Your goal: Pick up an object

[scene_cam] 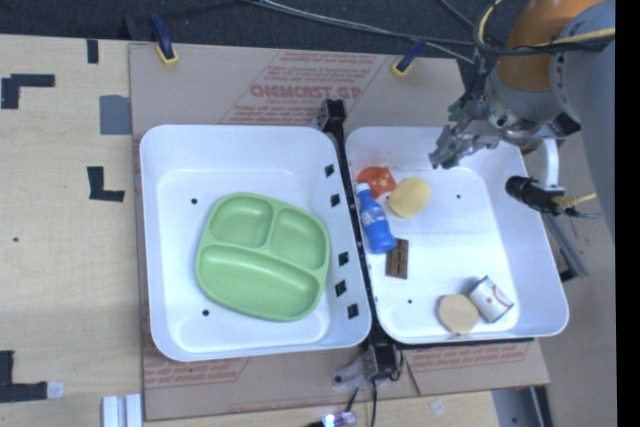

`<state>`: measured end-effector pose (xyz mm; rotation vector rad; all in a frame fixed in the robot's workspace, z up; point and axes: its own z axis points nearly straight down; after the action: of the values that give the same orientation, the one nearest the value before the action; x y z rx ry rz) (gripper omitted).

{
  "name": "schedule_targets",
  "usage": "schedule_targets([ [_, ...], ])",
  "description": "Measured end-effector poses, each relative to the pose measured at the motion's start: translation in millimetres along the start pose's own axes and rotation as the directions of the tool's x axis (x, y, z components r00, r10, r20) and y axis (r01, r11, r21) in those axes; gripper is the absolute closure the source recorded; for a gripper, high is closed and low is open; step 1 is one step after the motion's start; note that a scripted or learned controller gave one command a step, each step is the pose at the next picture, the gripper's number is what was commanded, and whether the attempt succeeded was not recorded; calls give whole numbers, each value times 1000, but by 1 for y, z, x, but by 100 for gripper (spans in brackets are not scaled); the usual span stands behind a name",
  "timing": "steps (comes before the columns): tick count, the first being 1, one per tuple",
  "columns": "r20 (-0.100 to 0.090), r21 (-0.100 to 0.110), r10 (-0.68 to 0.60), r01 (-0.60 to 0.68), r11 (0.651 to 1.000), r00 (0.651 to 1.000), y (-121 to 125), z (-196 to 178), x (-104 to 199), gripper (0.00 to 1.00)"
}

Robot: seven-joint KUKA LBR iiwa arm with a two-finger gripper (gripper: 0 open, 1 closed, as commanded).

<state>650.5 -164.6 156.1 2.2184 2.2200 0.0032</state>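
Two white bins sit side by side on the worktop [60,215]. Filling much of the left bin [170,155] is a green divided plate [263,256]. Against the right bin's [520,245] left wall lie a blue bottle [376,223], an orange-red piece [375,179] touching its top, a yellow rounded object [409,198] just beside, and a brown bar [398,259] below. Near the front right corner rest a tan oval [458,313] and a small can [491,297] (touching each other). Over the back of the right bin, the gripper [452,148] hovers, nothing seen between its tips; whether they are apart or together cannot be told.
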Motion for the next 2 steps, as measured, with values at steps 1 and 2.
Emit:
schedule_targets([
  [1,0,-1,-1,1,1000,1000,-7,-54,6,100],
  [2,1,-1,-1,1,1000,1000,1,-115,3,100],
])
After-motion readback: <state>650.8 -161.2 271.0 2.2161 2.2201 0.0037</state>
